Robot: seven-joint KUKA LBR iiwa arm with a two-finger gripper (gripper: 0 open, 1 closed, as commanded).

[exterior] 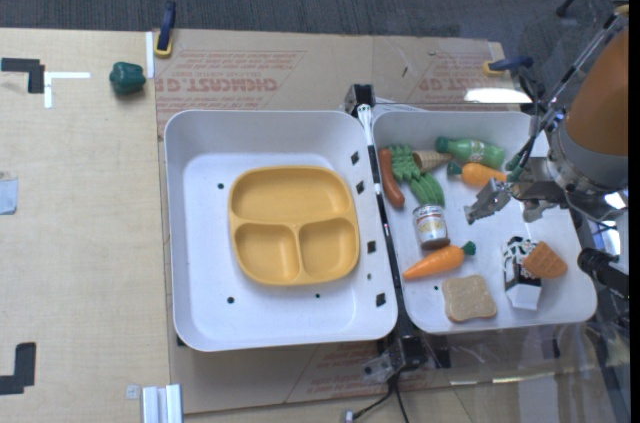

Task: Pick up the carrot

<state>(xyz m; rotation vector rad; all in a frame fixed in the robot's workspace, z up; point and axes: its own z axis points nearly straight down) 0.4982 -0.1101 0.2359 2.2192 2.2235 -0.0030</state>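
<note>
Carrot [434, 261] — seemingly clear of end effector [487, 203]

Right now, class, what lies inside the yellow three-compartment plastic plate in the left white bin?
Nothing visible lies in the yellow three-compartment plate; all three compartments show bare. What the plate covers on the left white bin floor cannot be seen.

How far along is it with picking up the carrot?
Nothing looks done yet: the carrot lies on the floor of the right bin, beside the bread slice. In hand: the hand hovers above the bin, up and right of the carrot. Left: descend, grasp, lift.
</note>
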